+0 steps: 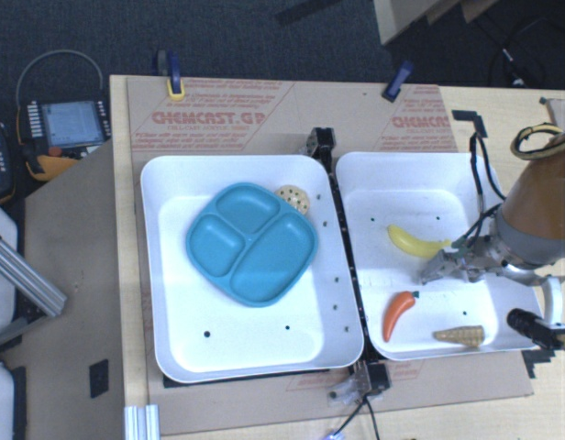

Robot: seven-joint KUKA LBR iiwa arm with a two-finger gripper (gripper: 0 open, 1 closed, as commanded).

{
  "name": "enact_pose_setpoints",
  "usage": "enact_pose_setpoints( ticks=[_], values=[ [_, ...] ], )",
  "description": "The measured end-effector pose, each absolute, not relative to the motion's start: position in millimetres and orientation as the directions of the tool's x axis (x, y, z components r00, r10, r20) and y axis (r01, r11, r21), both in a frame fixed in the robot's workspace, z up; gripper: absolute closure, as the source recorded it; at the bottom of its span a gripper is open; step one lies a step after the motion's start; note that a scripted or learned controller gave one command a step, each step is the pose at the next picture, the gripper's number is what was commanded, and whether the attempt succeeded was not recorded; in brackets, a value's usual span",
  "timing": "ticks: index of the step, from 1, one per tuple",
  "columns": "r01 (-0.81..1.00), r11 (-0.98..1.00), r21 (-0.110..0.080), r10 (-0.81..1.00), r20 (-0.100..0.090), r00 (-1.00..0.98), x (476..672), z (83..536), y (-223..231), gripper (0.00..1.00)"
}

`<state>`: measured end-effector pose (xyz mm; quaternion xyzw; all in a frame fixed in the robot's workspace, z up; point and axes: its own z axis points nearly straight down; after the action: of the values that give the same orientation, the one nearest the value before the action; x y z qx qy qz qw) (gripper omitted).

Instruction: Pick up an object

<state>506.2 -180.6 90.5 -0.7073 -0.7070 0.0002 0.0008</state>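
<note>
My gripper (pixel 440 269) hangs low over the right bin (pixel 374 177), reaching in from the right, with the orange band of my arm (pixel 539 204) just behind it. Whether anything sits between the tips or how wide they stand, I cannot tell from up here; the metal parts blur together into one grey cluster.

The banana (pixel 413 242) lies just to the left of my gripper and slightly farther up the bin, its right end very close to my tip, perhaps touching, though I cannot be sure. The chili pepper (pixel 398 312), orange-red with a small green stem, lies below and left of my gripper, near but apart from it, pointing down toward the front wall of the bin. The ice cream cone (pixel 459 336) lies on its side farther below my gripper, close to the bin's front edge and to the right of the pepper.

Well off to the left of my gripper, past the divider between the two bins, the left bin (pixel 172 337) holds a blue plate (pixel 252 243) with three compartments, set at a tilt near the bin's middle. A cookie (pixel 293 196) peeks out from behind the plate's upper right rim, touching it.

A black cable (pixel 477 159) runs down beside my arm above the gripper. Both bins sit on a cardboard sheet (pixel 264 108) with red print.
</note>
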Motion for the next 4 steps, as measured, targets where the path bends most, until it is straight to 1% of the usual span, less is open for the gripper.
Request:
enact_pose_setpoints(
  ticks=[1, 2, 3, 4],
  values=[
    [1.0, -0.001, 0.002, 1.0, -0.001, 0.001, 506.8, 101.0, -180.9, 1.0],
    [1.0, 0.0, 0.006, 1.0, -0.003, 0.0, 501.4, 160.3, -185.0, 1.0],
    [1.0, 0.001, 0.001, 1.0, -0.001, -0.001, 508.4, 218.2, -184.6, 1.0],
    [1.0, 0.001, 0.008, 1.0, -0.004, -0.001, 505.6, 280.0, -189.7, 1.0]
  ],
)
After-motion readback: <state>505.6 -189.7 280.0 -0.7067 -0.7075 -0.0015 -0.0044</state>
